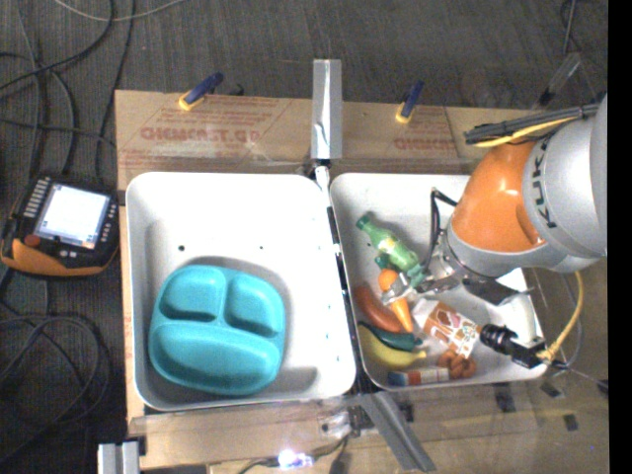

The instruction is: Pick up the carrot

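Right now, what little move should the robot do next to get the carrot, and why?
Probably close the fingers gently, then lift a little. The gripper sits low in the right bin, right at the top end of the carrot. A green bottle and a banana crowd close, so a small straight lift seems safest. I can't tell whether it grips yet.

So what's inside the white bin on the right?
The right bin holds a green bottle, a carrot, a banana, a reddish sausage-shaped toy and a printed packet. The arm covers the bin's far right part.
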Motion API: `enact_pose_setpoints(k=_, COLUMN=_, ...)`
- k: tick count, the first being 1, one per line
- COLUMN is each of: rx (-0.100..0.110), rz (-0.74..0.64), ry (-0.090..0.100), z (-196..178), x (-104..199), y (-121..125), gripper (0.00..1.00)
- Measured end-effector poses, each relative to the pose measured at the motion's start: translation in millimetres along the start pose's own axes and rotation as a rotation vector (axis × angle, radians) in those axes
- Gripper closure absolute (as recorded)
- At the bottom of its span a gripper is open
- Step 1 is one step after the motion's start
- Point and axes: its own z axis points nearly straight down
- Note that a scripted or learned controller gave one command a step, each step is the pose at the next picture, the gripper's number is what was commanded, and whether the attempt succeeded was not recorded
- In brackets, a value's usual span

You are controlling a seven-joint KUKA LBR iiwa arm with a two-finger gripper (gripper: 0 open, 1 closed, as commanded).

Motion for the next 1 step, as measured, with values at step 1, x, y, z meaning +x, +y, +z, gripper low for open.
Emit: enact_pose_setpoints(k=1, rx=0.014, rz=0.303, ry=-0.003, z=-69.2, x=31.8, y=79.2, gripper=1.0)
